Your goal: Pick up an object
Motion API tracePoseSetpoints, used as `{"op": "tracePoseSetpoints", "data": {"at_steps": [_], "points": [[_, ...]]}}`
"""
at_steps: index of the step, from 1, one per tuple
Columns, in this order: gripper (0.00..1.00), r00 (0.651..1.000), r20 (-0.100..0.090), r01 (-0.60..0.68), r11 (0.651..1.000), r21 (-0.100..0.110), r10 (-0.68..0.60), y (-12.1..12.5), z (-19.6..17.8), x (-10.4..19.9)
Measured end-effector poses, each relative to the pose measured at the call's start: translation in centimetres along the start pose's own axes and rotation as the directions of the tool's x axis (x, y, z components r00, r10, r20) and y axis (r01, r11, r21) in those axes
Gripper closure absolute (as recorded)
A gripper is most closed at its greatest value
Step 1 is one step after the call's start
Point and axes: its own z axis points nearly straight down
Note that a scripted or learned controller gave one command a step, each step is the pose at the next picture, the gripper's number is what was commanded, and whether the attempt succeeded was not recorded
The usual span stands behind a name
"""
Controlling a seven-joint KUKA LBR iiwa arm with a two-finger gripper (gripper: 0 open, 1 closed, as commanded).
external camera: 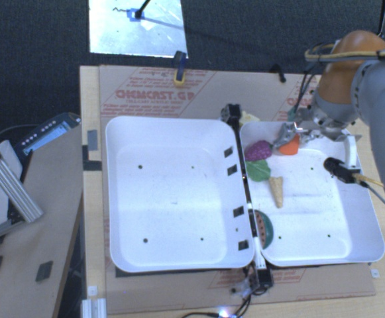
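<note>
I had the pincer point(290, 138) down at the right bin's point(351, 244) twelve o'clock rim, crowding an orange toy point(289, 148) there, though I couldn't tell whether it gripped anything.

One fixed camera looks down slantwise on both white bins point(172, 128).

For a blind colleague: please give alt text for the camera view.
A grey arm's claw sits low over the right bin, at an orange toy beside a purple one. A green piece and a cone lie nearby.
</note>
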Motion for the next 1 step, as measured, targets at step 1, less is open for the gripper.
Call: {"op": "tracePoseSetpoints", "data": {"at_steps": [1], "points": [[1.00, 1.000, -0.001, 0.002, 1.000, -0.005, -0.002, 0.13, -7.69, 9.10]]}}
